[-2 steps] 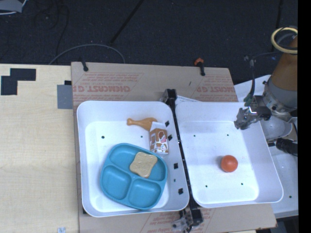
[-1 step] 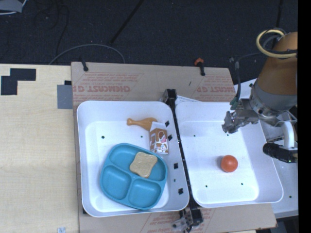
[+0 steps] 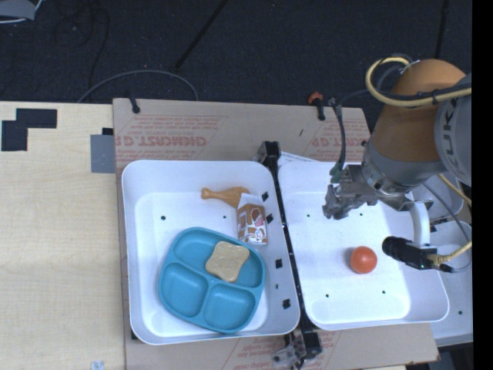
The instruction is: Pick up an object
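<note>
We've got two white bins (image 3: 146, 206) on a pale wood tabletop (image 3: 54, 237), a sky-blue divided plate (image 3: 192, 291) with tan toast (image 3: 227, 261), a brown drumstick (image 3: 225, 195), a brown-and-white patterned carton (image 3: 252, 223), a red-orange ball (image 3: 363, 260), and the grey arm (image 3: 408, 141) with its orange band.

Red-orange ball (image 3: 363, 260), round, tomato-like: lies loose on floor of right bin (image 3: 389, 303), toward right side.

Blue divided plate (image 3: 208, 284): flat in left bin (image 3: 146, 206), lower half.

Tan toast slice (image 3: 227, 261): rests on plate, upper compartment.

Brown-and-white carton (image 3: 252, 223): by divider, just above plate.

Tan drumstick-shaped piece (image 3: 225, 195): near back wall, touching carton top.
</note>
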`<state>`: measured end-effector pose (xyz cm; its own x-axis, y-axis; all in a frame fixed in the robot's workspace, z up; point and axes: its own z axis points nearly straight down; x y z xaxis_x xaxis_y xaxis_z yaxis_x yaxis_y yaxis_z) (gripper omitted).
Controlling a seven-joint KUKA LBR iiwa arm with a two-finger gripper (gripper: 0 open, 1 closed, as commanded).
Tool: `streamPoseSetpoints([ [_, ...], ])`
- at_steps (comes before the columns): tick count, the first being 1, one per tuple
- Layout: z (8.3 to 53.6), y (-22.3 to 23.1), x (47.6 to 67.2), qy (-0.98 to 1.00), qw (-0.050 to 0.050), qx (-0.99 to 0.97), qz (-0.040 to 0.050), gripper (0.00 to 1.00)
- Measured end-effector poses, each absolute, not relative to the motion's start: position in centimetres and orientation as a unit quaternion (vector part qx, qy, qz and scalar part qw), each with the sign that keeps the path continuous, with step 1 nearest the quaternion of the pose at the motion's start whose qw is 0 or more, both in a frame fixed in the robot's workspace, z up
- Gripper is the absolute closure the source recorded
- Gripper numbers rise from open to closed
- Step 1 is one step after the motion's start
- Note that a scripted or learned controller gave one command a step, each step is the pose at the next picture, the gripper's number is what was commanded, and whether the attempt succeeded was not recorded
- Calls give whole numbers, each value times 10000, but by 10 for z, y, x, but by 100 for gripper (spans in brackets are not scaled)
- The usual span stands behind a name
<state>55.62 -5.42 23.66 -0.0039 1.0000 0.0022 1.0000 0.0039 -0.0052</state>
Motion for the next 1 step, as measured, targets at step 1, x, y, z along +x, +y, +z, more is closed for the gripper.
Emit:
streamPoseSetpoints([
  [1,243,2,544,-7083,22,-7059,10,100],
])
